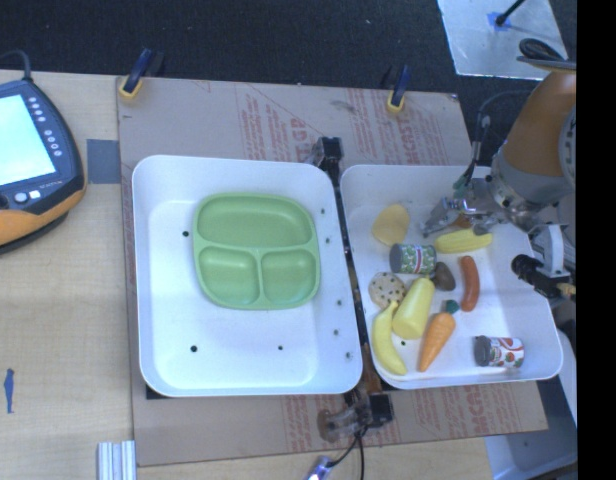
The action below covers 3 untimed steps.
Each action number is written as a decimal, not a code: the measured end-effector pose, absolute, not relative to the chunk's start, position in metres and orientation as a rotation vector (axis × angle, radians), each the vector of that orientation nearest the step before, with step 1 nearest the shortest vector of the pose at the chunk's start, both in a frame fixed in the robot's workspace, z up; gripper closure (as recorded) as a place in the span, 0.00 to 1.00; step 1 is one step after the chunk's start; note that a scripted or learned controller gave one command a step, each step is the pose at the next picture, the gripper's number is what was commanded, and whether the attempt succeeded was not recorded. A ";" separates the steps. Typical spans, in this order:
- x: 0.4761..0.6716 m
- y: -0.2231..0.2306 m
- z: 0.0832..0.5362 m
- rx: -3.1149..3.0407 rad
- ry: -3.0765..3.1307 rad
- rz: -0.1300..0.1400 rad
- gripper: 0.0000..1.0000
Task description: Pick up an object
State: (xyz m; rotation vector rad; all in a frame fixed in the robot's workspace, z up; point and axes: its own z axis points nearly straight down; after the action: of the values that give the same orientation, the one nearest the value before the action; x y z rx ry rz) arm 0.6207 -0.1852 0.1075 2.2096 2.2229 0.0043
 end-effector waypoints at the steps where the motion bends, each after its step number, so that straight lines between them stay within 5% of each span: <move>1: 0.589 -0.177 0.099 2.205 2.212 0.002 0.00; 2: 0.643 -0.182 0.093 2.219 2.225 -0.001 0.00; 3: 0.656 -0.206 0.092 2.219 2.226 -0.001 0.00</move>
State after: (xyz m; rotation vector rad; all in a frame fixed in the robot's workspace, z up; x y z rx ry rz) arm 0.6565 -0.2063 0.0922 2.2191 2.2257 -0.0014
